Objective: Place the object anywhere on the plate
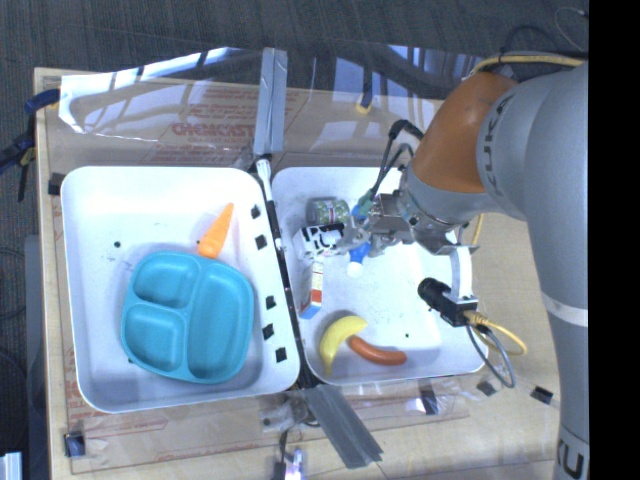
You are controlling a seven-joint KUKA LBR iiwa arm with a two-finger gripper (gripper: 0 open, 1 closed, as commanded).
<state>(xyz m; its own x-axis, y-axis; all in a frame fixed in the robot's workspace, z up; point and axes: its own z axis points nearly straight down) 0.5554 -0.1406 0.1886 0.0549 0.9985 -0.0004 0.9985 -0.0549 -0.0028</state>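
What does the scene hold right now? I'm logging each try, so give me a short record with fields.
plate: blue plate with three compartments, in the left bin
beside plate: orange carrot, touching its upper rim
right bin: banana, red sausage, tube, green can
gripper: low over the right bin's upper part, near the can
on plate: nothing yet
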